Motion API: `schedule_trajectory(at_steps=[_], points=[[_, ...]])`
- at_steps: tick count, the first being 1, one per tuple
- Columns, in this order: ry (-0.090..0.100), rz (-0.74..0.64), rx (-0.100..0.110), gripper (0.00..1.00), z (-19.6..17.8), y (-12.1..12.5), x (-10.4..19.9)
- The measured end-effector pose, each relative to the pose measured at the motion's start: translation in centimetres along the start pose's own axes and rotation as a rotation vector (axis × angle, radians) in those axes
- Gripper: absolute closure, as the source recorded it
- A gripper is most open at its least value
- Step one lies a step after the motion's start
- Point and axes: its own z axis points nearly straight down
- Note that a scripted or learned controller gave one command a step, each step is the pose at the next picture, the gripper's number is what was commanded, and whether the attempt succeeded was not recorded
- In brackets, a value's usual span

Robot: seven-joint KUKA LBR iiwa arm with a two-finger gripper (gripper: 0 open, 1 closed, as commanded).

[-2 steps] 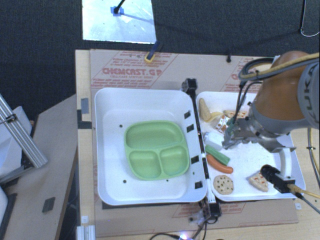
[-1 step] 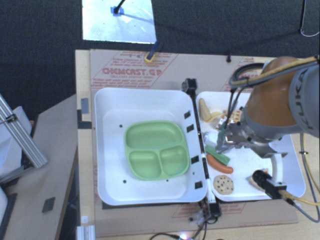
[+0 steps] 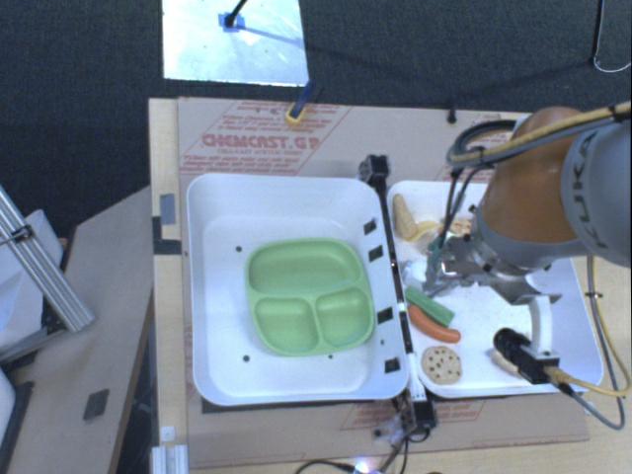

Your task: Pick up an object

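A light green plastic divided tray [image 3: 304,309] with three compartments lies in the middle of the shallow white left bin [image 3: 222,363], left of centre in the frame. Both bins rest on a brown cardboard sheet printed with red lettering [image 3: 259,138]. At upper left, a pale square panel [image 3: 235,26] lies on dark carpet. Slanted metal rails [image 3: 39,270] cross the left edge
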Motion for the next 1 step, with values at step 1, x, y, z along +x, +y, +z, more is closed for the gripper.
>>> schedule_trajectory(at_steps=[1], points=[[0.002, -0.001, 0.0, 1.0, -1.38, -1.26, 0.6]])
